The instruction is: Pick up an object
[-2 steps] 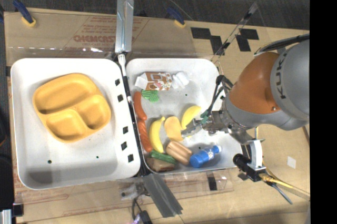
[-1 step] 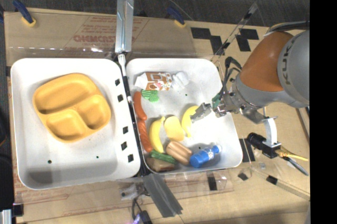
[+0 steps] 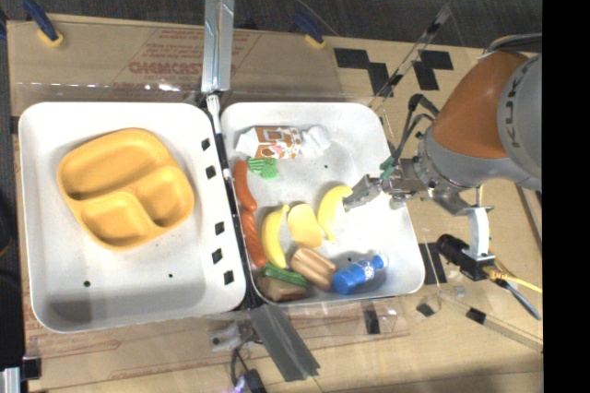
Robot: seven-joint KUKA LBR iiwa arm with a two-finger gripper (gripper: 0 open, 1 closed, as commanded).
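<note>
The right bin [image 3: 369,119] holds a heap of toy food. A white snack packet [image 3: 281,142] lies at its back, and an orange carrot [image 3: 243,202] with a green top runs along its left wall. A banana [image 3: 273,237], a pale yellow piece [image 3: 303,223] and a yellow lemon-like piece [image 3: 330,206] sit mid-bin. A brown bun [image 3: 312,265] and a blue bottle [image 3: 356,274] lie at the front. My gripper [image 3: 361,194] hangs low over the bin's right side, its tip right beside the lemon-like piece. Nothing is visibly held.
The left bin [image 3: 37,290] carries a yellow divided tray [image 3: 124,185]. A metal bar [image 3: 218,41] stands behind the divider between the bins. The arm's orange band [image 3: 479,105] and grey wrist hang over the bench to the right of the right bin.
</note>
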